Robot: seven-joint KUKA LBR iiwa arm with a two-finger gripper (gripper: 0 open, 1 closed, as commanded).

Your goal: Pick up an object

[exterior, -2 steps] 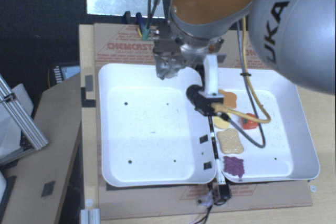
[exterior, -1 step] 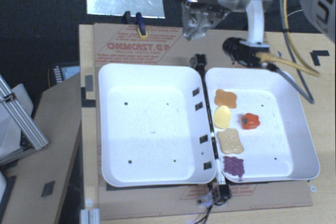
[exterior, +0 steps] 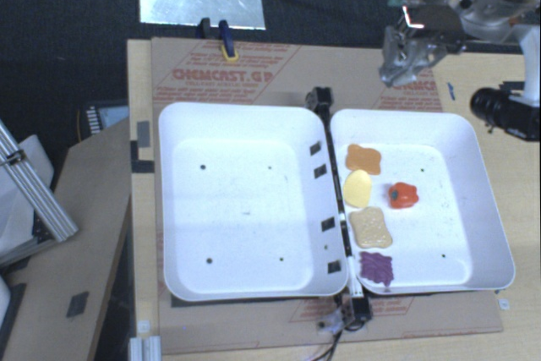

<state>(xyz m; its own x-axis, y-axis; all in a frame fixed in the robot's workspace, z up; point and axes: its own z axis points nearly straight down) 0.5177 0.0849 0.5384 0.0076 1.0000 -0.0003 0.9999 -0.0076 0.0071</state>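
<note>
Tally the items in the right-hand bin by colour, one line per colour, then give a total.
Orange: 1, the flat orange piece
Pale yellow: 1, the yellow piece
Red-orange: 1, the red-orange piece
Beige: 1, the beige piece
Purple: 1, the purple piece
Total: 5

The pincer hung over the tabletop, just beyond the far rim of the right bin. Below and nearer the camera lay an orange piece, a pale yellow piece, a red pepper, a tan piece and a purple piece. The left bin sat off to its left.
</note>
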